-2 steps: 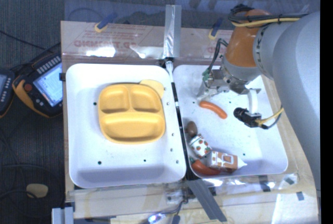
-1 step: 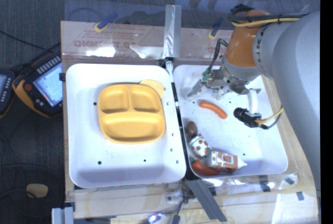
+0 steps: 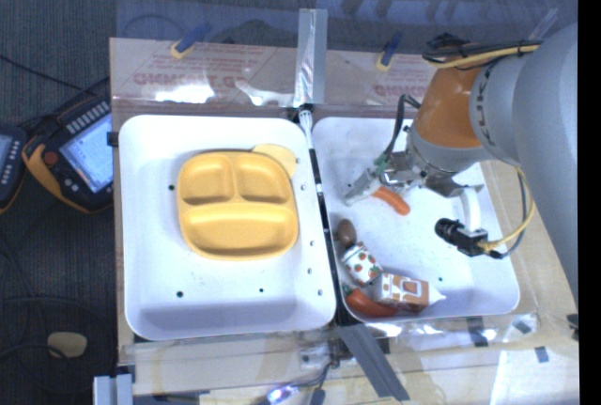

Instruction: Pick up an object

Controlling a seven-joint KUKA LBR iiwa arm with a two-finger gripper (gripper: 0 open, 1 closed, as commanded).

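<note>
My fingers [image 3: 380, 179] hang low in the right white bin [image 3: 488, 295], near its upper left part, with the small orange carrot-shaped toy [image 3: 392, 200] lying just below them. The metal tips look spread and one seems to touch the carrot, but I cannot tell how wide they stand or whether the carrot is between them, so I claim no hold. The carrot is likely light, stiff plastic, smooth and rounded, so it could roll or squirt out; I would close across its narrow middle, square to its length. Along the bin's lower left lie a brown rounded toy [image 3: 346, 230], a small printed can [image 3: 358, 264], a red sausage-shaped piece [image 3: 366, 303] and a small printed carton [image 3: 406, 291], crowded together. The left white bin [image 3: 141, 300] holds a yellow divided plastic tray [image 3: 238, 206].
</note>
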